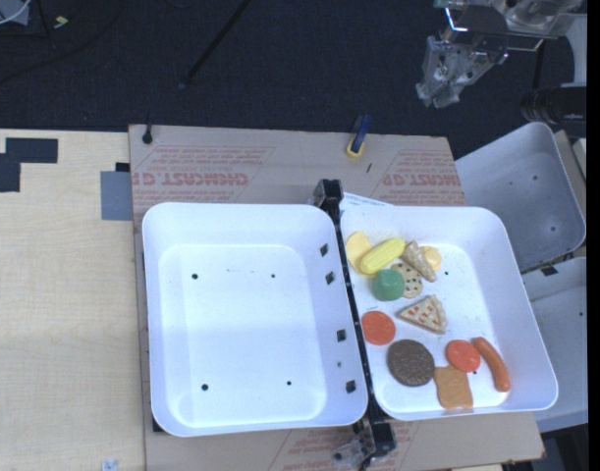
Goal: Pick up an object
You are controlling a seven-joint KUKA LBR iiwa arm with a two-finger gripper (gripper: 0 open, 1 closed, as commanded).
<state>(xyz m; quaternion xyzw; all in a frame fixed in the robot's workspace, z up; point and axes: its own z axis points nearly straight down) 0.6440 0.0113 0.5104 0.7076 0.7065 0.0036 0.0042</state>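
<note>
The right bin [496,238] holds several toy foods: a yellow corn cob [381,255], a green round piece [387,285], a pizza slice [422,314], a red disc [378,328], a brown cookie [410,362], a tomato [463,355], a sausage [492,362] and an orange toast piece [454,389]. My gripper [443,88] hangs high at the top right, far above and behind the bins, with nothing seen between its fingers. Its fingers point down and left.
The left bin [243,322] lies beside the right one on a cardboard sheet [231,170]. A blue and yellow clamp [357,136] sits at the cardboard's back edge. A grey metal plate [520,184] stands to the right.
</note>
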